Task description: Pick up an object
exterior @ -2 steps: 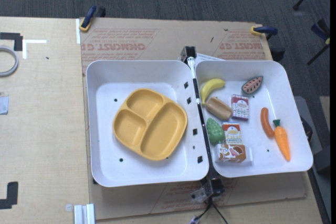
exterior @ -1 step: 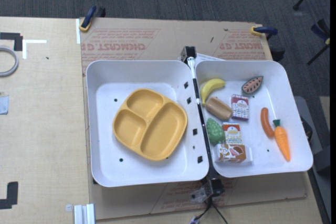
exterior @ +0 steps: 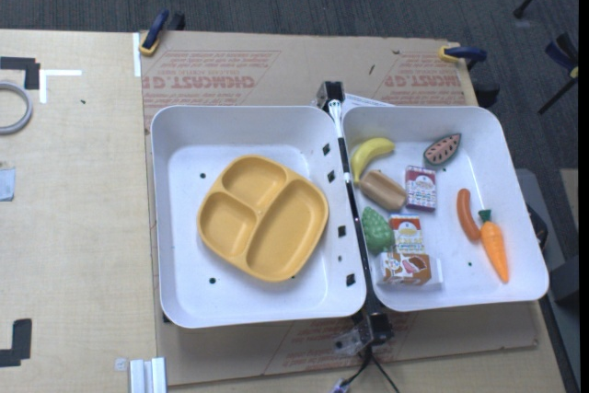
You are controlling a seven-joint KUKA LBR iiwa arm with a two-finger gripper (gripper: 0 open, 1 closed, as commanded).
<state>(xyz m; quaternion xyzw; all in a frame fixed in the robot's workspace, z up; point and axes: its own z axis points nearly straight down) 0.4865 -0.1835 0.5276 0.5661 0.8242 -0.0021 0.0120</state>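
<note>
The right bin point(exterior: 497, 152) holds several toy foods. A yellow banana point(exterior: 370, 154) lies at its upper left, with a hot dog bun point(exterior: 383, 190) just below it. A green leafy piece point(exterior: 375, 229) sits by the left wall. Two small cartons lie in the middle, one maroon point(exterior: 421, 188) and one orange-red point(exterior: 407, 236), with a flat packet point(exterior: 409, 269) beneath. A brown-and-green slice point(exterior: 443, 149) rests at the top. A red sausage point(exterior: 468, 214) and an orange carrot point(exterior: 495, 248) lie on the right side.
The left bin point(exterior: 175, 225) holds a yellow three-compartment plate point(exterior: 263, 216). Both bins rest on brown cardboard point(exterior: 276, 69) clamped at its top corners point(exterior: 155, 32). Pale wooden bench point(exterior: 64, 225) extends to the left, with a metal ring point(exterior: 13, 108) on it.
</note>
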